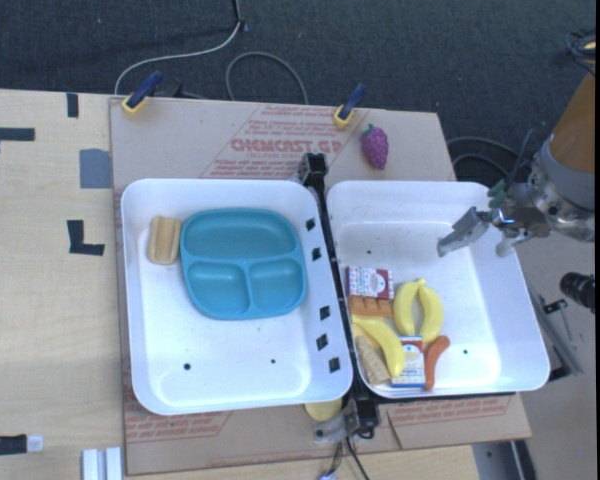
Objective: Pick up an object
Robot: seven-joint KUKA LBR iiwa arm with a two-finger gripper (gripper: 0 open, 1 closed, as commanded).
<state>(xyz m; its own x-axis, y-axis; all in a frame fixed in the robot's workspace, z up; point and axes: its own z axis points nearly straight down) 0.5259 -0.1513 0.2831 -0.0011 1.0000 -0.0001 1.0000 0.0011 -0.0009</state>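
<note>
Jaws (480,230) hang over the right side of the right bin (500,313), spread open with nothing between them, apart from the pile at that bin's near left: a small red box (370,283), two bananas (420,306), a bread roll (370,306), a carton (410,360) and an orange-red sausage (433,358). Left bin (145,358) holds a blue divided tray (244,263) with a tan bread piece (163,239) touching its left edge; purple grapes (375,146) lie on the desk just beyond the right bin
</note>
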